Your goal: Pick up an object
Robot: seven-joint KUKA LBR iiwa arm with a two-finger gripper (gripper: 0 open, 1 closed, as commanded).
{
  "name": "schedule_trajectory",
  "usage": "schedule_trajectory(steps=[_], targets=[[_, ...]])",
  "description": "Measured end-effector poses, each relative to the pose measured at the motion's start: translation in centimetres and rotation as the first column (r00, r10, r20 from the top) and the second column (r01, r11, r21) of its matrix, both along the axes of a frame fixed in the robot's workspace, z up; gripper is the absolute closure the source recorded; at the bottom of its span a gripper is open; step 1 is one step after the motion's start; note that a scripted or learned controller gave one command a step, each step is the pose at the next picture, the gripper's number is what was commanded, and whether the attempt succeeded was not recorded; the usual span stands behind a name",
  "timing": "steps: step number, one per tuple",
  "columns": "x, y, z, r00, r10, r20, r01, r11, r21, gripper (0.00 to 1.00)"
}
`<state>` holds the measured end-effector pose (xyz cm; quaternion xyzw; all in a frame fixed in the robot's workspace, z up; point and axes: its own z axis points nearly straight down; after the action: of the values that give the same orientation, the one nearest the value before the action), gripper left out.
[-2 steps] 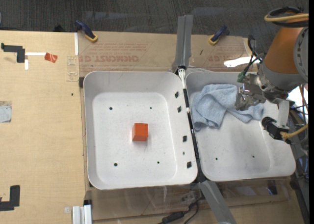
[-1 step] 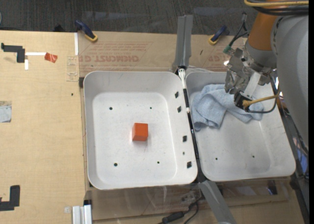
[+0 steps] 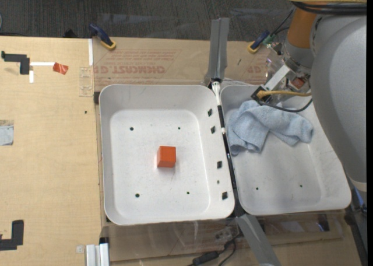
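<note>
An orange-red cube [image 3: 166, 157] rests near the middle of the left white bin [image 3: 116, 142]. A crumpled light-blue cloth [image 3: 265, 126] lies in the far half of the right white bin [image 3: 291, 195], against the wall it shares with the left bin. My gripper [image 3: 281, 84] hangs over the far edge of the right bin, just above the cloth's far right part, and the wrist and the large grey arm hide most of it. Nothing can be seen held in it.
A grey metal post [image 3: 219, 49] rises behind the bins where they meet. Clamps [image 3: 103, 37] sit at the back of the cardboard sheet. The wooden bench [image 3: 41, 154] to the left carries a small red piece [image 3: 60, 68]. The grey arm covers the right bin's right side.
</note>
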<state>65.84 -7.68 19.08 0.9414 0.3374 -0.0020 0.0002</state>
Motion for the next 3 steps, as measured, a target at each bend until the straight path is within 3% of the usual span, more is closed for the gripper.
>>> schedule_trajectory(steps=[1,2,3], targets=[[-1.0,-1.6,0.0,0.884,-0.467,0.000,0.467,0.884,-0.002,1.00],[-7.1,-5.0,-10.0,0.887,-0.462,-0.001,0.462,0.887,0.000,1.00],[-0.8,-2.7,-10.0,0.885,-0.466,0.000,0.466,0.885,0.000,1.00]])
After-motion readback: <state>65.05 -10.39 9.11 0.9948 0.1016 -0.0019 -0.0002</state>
